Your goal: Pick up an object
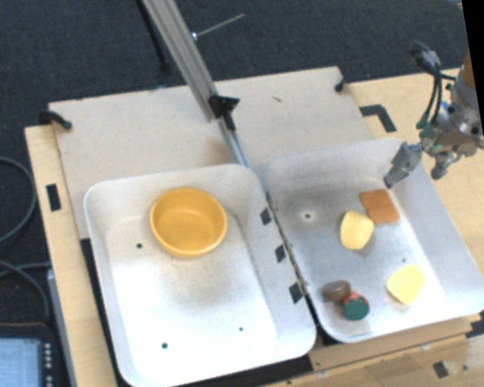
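Observation:
My gripper [421, 165] hangs over the upper right rim of the right bin [441, 228], open, with nothing between its fingers. One finger [398, 168] points down-left toward an orange-brown block [379, 207], which lies just below and left of it. Beside the block rests a pale yellow rounded piece [356, 230]. Further forward lie a yellow piece [405, 285], a small brown lump [336, 291] and a green and red object [356, 307].
A yellow bowl [189, 222] sits in the upper part of the left bin [138, 343]. A metal pole [186, 50] rises behind the bins and meets the ridge between them. Cables hang near the arm at the right.

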Controlling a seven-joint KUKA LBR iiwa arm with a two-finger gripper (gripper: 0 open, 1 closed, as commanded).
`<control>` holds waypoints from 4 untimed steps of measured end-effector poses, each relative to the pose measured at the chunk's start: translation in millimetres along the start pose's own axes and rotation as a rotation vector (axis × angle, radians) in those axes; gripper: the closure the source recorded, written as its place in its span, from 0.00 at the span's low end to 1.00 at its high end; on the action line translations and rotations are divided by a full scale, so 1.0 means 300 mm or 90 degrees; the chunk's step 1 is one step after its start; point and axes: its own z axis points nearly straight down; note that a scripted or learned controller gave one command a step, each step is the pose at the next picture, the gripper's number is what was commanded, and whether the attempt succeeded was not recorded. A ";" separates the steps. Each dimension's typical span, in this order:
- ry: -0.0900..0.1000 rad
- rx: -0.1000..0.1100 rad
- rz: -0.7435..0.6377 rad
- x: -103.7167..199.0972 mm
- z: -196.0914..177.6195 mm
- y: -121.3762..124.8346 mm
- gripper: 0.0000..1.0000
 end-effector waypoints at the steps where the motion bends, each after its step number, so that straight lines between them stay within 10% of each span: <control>1: 0.000 0.000 0.000 0.000 0.000 0.000 0.00; 4: 0.000 0.003 0.002 -0.031 0.498 0.035 0.00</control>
